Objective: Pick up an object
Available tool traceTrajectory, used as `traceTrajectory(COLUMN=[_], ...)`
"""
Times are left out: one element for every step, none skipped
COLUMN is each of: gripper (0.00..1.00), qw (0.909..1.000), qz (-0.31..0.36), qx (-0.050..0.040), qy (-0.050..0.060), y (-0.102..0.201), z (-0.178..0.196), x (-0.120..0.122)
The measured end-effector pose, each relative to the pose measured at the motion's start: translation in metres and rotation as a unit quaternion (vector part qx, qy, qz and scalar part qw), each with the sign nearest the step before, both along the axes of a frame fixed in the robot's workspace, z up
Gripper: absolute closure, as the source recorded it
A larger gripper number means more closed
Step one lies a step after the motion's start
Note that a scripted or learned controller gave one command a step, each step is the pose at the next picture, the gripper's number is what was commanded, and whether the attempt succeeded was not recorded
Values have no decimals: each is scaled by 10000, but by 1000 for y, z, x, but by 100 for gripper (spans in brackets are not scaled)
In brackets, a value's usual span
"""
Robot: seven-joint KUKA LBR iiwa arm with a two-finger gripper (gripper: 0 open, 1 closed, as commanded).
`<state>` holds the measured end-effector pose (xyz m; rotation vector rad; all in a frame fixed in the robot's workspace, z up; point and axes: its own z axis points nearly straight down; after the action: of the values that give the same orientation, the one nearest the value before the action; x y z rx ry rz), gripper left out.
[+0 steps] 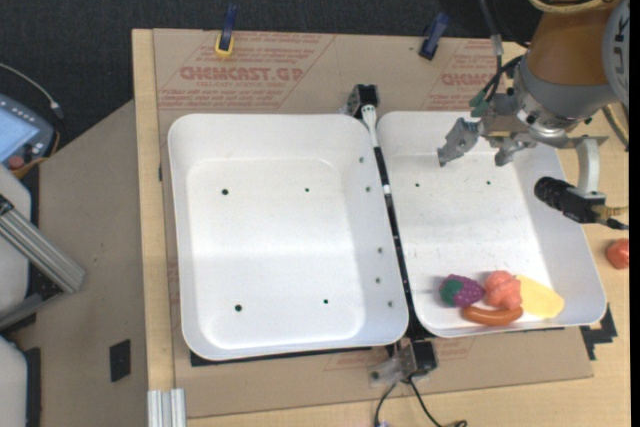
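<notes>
**Pincer poised over the right bin, toys waiting in the near corner**

A cardboard-covered tabletop (300,65) on a dark carpeted floor carries two shallow white plastic bins side by side, held at the far edge by two blue clamps.

The pincer (478,147) hangs over the far part of the right-hand white bin (450,245), its two grey fingers spread apart and nothing between them. Above it rise the grey wrist and the orange band of the arm (580,5), reaching in from the right. Below the pincer the bin floor is bare.

Outward from there, the pickable things sit well apart from the pincer, in the near right corner of the same bin: a small cluster of four toy foods touching one another. Counted, there is one purple grape bunch (461,290), one orange-pink lumpy piece (503,287), one yellow flat wedge (542,299) and one red-orange sausage-like piece (490,314). The left-hand white bin (270,235) shows just a few dark dots on its floor.

The step in hand looks like the approach, before any descent. The next move likely calls for travelling toward the near corner, choosing one piece at the cluster's edge, and lowering with the fingers astride it; the crowding could make a clean grip hard.
</notes>
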<state>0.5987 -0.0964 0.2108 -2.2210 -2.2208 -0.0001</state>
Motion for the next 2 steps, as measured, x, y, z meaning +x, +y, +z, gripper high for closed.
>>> traceTrajectory(gripper=[0,0], qw=[10000,10000], qz=[-20,-28], qx=[-19,-7], qy=[-30,18], y=[-45,-116], z=[43,-10], x=[-17,-14])
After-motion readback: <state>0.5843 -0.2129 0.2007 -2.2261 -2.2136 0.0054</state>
